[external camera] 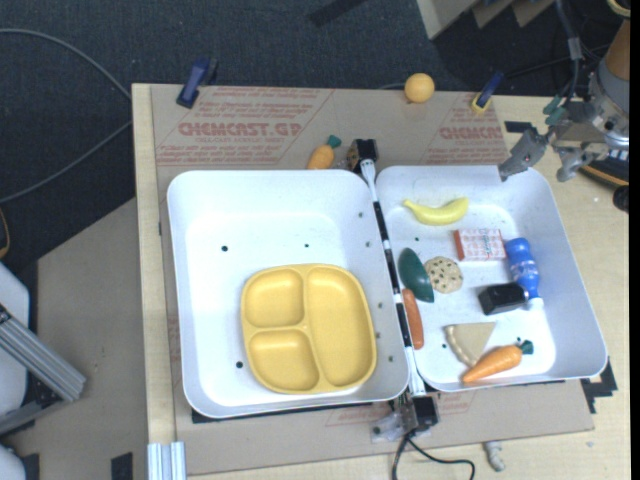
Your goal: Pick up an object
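Currently hand open, empty, above bin's far corner; banana nearest. Risk: descending here clips the bin rim, grabs nothing.

Both bins white. Yellow tray in left bin; right of it: yellow banana, blue bottle, orange carrot, speckled tan cookie.

the worktop is a tan board with red lettering along its far part. two white bins sit on it side by side, the left bin and the right bin, their inner rims touching. an orange ball and two blue clamps sit at the far edge.
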Available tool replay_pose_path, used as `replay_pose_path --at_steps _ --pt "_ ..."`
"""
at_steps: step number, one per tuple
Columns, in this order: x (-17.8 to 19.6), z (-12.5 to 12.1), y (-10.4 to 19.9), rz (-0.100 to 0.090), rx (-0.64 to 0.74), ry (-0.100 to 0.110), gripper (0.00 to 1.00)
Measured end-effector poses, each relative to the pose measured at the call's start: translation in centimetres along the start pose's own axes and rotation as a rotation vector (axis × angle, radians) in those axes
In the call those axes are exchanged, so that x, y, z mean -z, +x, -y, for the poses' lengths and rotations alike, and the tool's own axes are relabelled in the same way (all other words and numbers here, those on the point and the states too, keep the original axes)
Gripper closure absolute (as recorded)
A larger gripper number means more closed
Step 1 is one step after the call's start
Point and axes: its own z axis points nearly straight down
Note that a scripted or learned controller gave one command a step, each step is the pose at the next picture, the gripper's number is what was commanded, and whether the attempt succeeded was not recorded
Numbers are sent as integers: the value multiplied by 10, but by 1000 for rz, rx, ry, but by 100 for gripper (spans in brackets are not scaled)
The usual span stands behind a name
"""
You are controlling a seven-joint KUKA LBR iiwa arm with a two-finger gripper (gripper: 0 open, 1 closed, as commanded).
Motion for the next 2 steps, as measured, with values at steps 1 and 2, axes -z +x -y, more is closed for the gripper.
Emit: replay_pose_path --at_steps 1,2 --pt "-159 10 -46 -3 1 2 0" --pt "-177 42 -27 4 -2 -10 0"
